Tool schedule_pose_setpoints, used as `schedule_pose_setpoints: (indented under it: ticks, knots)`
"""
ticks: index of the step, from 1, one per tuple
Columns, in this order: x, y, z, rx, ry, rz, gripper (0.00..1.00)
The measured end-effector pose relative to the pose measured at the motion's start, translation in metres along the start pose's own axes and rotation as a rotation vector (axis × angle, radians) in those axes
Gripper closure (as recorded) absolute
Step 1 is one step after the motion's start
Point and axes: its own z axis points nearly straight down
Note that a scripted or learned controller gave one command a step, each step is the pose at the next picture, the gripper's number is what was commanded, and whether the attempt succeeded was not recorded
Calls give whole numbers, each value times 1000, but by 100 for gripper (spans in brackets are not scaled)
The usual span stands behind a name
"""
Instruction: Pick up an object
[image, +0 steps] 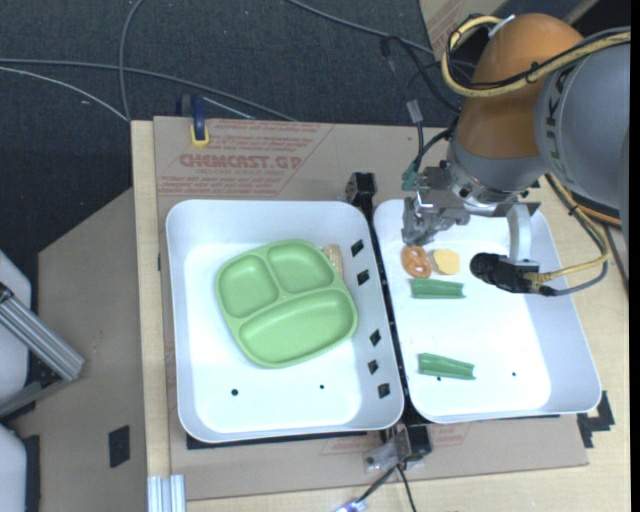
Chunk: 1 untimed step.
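Observation:
My gripper hangs over the far left part of the right bin, just above an orange ring-shaped piece. A yellow round piece lies right beside that ring. A green stick rests just below them, and a second green stick lies nearer the front of the bin. Nothing shows between the fingers.
The left bin holds a green divided plate with a small tan piece at its far right edge. The grey arm with its orange band fills the upper right. Cardboard lies beneath both bins.

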Motion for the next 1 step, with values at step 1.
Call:
schedule_pose_setpoints:
  ticks: [1]
  knots:
    - [61,-4,-3,-2,0,0,100]
